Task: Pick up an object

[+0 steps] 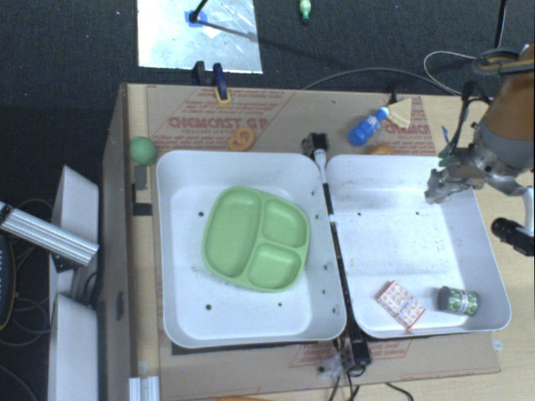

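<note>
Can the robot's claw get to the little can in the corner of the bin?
Probably yes. The claw hangs over the right bin, and the little can lies in the open near its front corner, apart from the patterned packet.

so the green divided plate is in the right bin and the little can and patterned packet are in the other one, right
Not quite. The camera view shows the green divided plate in the left bin, not the right one. The little can and the patterned packet do lie together in the other bin, the right bin, near its front edge.
</note>
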### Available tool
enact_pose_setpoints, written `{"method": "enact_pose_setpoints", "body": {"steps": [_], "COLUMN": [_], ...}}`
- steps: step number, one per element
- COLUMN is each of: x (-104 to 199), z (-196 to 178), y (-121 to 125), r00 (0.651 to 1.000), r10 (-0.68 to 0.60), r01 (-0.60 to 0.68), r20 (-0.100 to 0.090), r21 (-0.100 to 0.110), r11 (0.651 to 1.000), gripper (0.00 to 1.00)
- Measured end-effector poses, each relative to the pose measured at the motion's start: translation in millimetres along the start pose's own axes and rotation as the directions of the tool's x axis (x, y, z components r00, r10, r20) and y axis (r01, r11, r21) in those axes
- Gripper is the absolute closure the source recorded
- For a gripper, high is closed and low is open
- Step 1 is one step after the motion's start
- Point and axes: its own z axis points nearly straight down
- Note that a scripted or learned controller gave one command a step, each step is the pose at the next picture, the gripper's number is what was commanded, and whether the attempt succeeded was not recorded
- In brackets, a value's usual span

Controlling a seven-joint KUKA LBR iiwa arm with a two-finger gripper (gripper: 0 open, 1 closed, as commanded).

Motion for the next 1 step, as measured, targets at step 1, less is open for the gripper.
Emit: {"method": "enact_pose_setpoints", "body": {"steps": [1], "x": [-5.1], "z": [-29.8], "y": [47.2], "r00": [1.0], "r10": [-0.003], "r01": [0.003], "r20": [0.001], "r21": [-0.004], "r11": [1.0], "gripper": [1.0]}}
